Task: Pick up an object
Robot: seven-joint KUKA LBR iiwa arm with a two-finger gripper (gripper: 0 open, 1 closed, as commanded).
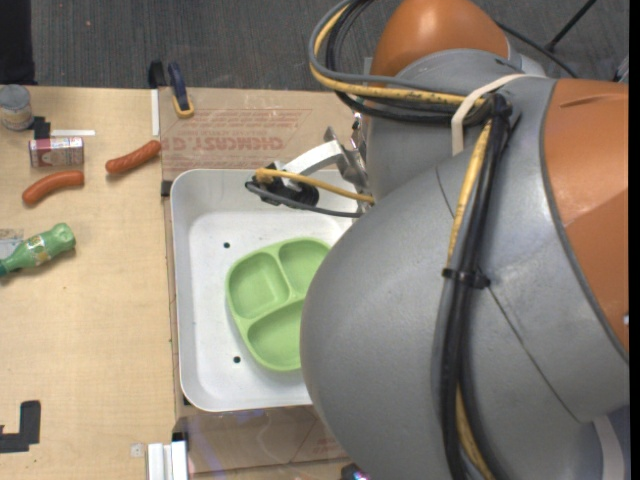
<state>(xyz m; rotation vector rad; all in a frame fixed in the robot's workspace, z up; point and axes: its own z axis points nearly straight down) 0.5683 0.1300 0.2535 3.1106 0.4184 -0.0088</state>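
the big grey arm (pixel 470 298) w/ its orange band fills most of the right side, leaning in over the white bin (pixel 200 298) so close to the camera that it hides the bin's right part. black and yellow cables (pixel 400 83) loop around its top and run down its side.

in the bin lies a green divided plate (pixel 265 303), three compartments, flat on the bin floor, towards the middle; its right edge goes under the arm's bulk. at the bin's far edge there's a white bracket-like piece w/ a black part and a yellowish rod (pixel 300 186) sticking out to the left, just above the bin's rim. prob part of the wrist end, but can't make out the gripper itself, so can't tell if it's apart, together or clamped on anything.

behind the bin, a flattened cardboard sheet (pixel 240 133) w/ red print, and a blue-handled clamp (pixel 178 86) at its far left corner.

on the wooden tabletop (pixel 90 328) to the left, well apart from the bin: two sausages (pixel 52 186), one orange-ish (pixel 132 157) nearer the bin, one redder beside it; a small red-and-white carton (pixel 55 149); a green bottle (pixel 40 247) lying on its side near the left edge; a grey round thing (pixel 14 106) at the far left corner, too cut off to name.
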